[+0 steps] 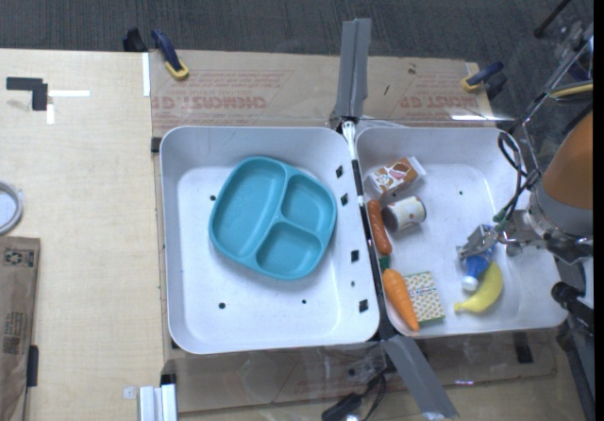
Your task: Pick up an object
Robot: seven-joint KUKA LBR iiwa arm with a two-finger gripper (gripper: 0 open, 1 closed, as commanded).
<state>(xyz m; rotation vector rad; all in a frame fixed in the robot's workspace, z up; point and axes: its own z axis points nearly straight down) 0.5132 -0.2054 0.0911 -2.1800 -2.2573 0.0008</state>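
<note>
Hovering low over the right bin [444, 141], near its right wall, just above a small blue-and-white object [478, 267] and a banana [483, 293]. Gripper [477, 244] reaching in from the right, metal fingers [469, 247] seemingly parted a little, though too small and blurred to call with confidence. Nothing visibly pinched between them, so no pick yet. Lying close together under the tool, touching or nearly so: banana and blue-and-white object, the likely targets. Further left in the same bin: a carrot [398, 298], a patterned sponge [424, 295], a small can [407, 212], a sausage [378, 227], a brown packet [394, 176]. Resting in the left bin [189, 249]: a blue divided plate [274, 217]. Remaining, by the look of it: closing on something, then lifting clear.
</note>
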